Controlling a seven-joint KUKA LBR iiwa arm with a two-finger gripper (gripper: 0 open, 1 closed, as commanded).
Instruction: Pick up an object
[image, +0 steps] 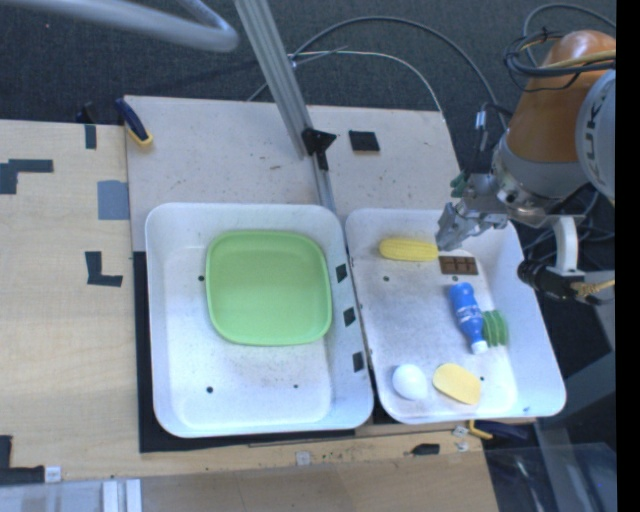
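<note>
Pale wooden worktop (60, 300) carries two shallow white plastic bins side by side. Left bin (170, 330) holds a square light-green plastic plate (268, 287), lying flat near its middle.

Right bin (530, 370) holds the loose items. A yellow corn cob (405, 249) lies crosswise at the far end. Just beside it, a small brown chocolate-like block (459, 265). Below that, a blue bottle with a white cap (466, 315) lies lengthwise, touching or nearly touching a green ridged piece (495, 328) on its right. At the near end, a white egg-shaped ball (408, 381) sits next to a flat yellow wedge (457, 383).

Grey arm with orange band reaches in from the right. Its pincer (450, 232) hangs low over the far end of the right bin, just beside the corn cob's right tip and above the brown block. Fingers too dark and blurred: cannot tell whether spread or pressed together; nothing visibly pinched.
</note>
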